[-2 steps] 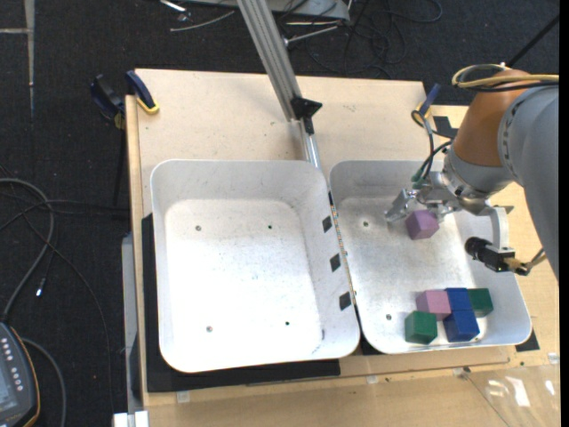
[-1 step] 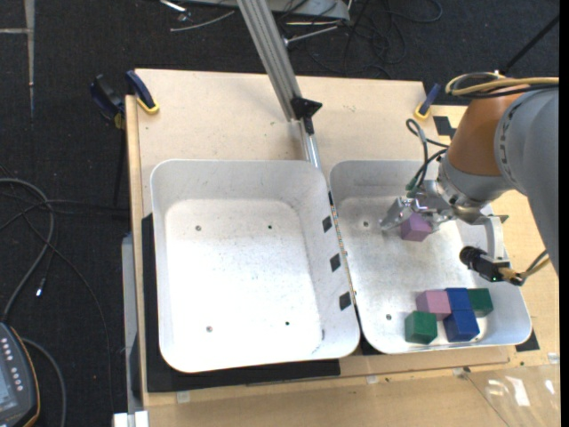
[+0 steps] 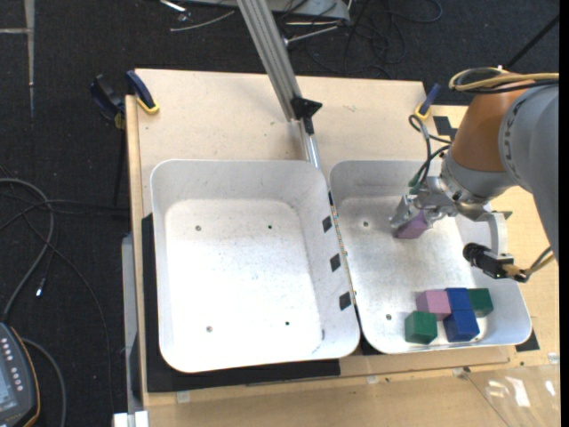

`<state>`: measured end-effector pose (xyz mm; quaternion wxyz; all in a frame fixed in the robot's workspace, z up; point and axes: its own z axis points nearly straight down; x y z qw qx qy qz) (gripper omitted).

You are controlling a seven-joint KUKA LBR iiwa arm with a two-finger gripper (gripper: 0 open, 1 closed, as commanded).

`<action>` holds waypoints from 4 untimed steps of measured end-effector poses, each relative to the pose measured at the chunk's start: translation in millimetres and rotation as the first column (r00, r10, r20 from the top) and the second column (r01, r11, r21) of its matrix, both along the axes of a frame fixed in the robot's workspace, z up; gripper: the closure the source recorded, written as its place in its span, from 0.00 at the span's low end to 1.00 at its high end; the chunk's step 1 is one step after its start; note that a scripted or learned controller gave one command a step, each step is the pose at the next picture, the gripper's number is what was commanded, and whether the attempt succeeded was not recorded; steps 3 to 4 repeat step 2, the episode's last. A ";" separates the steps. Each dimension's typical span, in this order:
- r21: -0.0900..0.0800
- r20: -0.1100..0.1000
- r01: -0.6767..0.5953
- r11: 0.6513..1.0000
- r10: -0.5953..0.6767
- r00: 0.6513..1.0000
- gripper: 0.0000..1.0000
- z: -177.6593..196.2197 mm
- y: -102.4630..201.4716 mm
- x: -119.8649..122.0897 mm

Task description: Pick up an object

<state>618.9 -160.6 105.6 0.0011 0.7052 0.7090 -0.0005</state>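
Arm: grey with an orange band, reaching in over the right bin [image 3: 373, 194] from the desk's [image 3: 222, 114] right edge.
Gripper: the gripper [image 3: 411, 218] sits in the right bin's upper middle, fingers pinched on a light purple block [image 3: 412, 229].
Purple block: between the fingers, near the bin floor; whether it touches the floor I cannot tell.
Other blocks: pink block [image 3: 433, 302], blue block [image 3: 460, 315] and 2 green blocks [image 3: 421, 327] [image 3: 481, 301] clustered at the right bin's near right corner.
Left bin [image 3: 178, 185]: beside the right bin.
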 end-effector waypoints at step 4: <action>0.006 0.002 -0.004 1.000 0.004 1.000 1.00 89.4 152.2 54.9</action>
